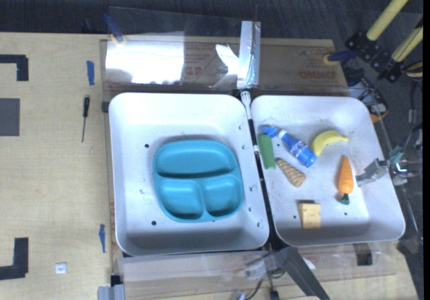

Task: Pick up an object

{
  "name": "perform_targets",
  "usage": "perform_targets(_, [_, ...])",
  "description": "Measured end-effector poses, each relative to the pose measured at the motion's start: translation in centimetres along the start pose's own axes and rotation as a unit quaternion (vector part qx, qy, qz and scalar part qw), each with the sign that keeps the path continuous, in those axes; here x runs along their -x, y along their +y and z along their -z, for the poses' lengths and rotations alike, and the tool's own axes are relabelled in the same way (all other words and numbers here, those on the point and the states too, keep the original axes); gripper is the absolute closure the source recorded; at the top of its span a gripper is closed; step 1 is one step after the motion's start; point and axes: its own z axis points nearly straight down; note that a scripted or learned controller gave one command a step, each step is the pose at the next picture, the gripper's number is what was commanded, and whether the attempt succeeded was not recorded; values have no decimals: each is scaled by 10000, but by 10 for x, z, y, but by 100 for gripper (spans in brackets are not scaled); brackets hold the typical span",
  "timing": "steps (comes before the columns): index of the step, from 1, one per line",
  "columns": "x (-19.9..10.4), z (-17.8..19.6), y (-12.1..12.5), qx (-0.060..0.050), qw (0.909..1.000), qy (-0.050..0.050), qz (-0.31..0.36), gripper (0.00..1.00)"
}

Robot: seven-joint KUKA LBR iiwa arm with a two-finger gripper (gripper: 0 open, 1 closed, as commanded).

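Right now your candidates all lie in the right bin (386, 221), while the left bin (127, 225) carries a blue divided tray (198, 179) that you can leave alone. Near the right bin's far left corner a blue and white tube (290, 145) lies slantwise, with a green stick (267, 153) just beside it against the left wall and a brown cone (291, 172) just below the tube. A banana (328, 141) sits toward the far side, a carrot (345, 178) stands lengthwise near the right wall, and a small tan block (310, 215) rests alone toward the near edge. At the right rim you can make out a metallic piece that looks like the gripper (373, 172), close beside the carrot; whether it is released or clenched cannot be told from this view, and nothing is seen held in it. If you want the best odds, judge the carrot or the tan block as your target: the block lies well apart from everything else, so a descent there risks no nudging of neighbours, and the carrot is nearest the arm. Come down across the carrot's narrow width, not along its length, and keep clear of the bin wall. Avoid the tube, stick and cone cluster, where a close may catch two things or neither.
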Motion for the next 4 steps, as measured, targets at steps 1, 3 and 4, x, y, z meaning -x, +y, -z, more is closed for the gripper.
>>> perform_targets(1, [-41,-72,-2,-4,9815,6,1913,0])
perform_targets(3, [1,57,-1,16,9960,-12,897,0])
perform_targets(4, [-106,-52,-3,-28,9876,22,1571,0])
